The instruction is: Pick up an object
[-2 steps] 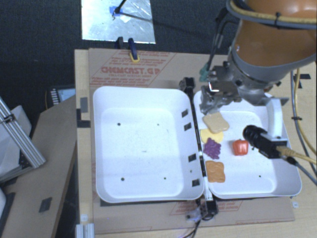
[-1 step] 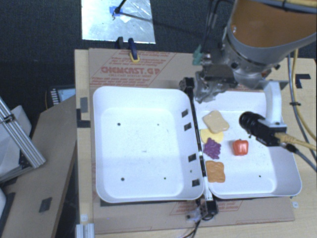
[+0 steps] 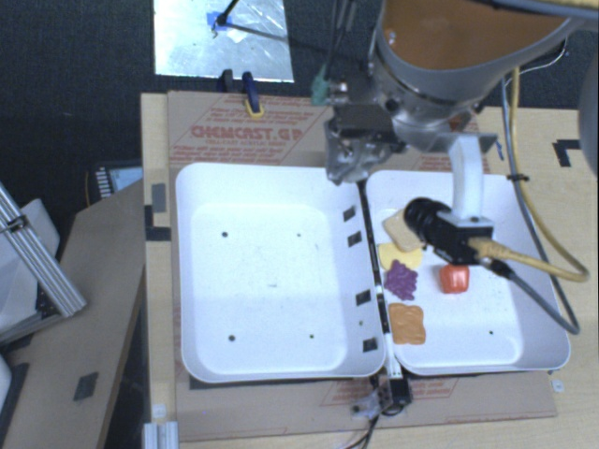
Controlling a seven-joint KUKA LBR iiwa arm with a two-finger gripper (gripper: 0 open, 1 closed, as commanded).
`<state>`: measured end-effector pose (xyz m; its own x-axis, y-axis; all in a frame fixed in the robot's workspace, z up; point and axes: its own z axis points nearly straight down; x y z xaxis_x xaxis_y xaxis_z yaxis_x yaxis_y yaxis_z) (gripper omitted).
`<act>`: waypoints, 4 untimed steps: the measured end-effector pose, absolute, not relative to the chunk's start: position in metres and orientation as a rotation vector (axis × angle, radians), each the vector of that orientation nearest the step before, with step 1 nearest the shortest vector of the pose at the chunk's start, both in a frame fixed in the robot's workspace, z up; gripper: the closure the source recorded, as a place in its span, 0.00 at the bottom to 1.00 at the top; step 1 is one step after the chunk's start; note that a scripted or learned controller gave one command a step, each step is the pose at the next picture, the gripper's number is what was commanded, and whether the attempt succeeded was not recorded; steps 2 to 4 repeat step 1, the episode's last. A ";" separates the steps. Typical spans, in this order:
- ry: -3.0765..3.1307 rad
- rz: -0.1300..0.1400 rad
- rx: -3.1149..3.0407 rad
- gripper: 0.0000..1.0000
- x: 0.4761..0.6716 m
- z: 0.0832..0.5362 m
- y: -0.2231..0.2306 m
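We see the gripper (image 3: 354, 168) hanging over the top end of the divider between the two bins, and we cannot tell how it is set, since the arm's bulk hides it. The objects cluster in the right bin (image 3: 524, 344) by the divider: a purple piece (image 3: 402, 279), an orange piece (image 3: 407, 324), a red block (image 3: 454, 279) and a tan slice (image 3: 402, 230) (all apart from the gripper), so we judge no pick is made yet.

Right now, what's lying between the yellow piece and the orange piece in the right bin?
A purple toy grape bunch lies between the yellow piece and the orange piece, seen in the camera view.
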<state>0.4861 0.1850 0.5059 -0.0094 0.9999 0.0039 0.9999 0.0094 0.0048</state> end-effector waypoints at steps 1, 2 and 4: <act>2.228 0.010 2.213 1.00 0.496 0.537 0.218; 2.228 0.010 2.213 1.00 0.496 0.537 0.218; 2.228 0.010 2.213 1.00 0.496 0.537 0.218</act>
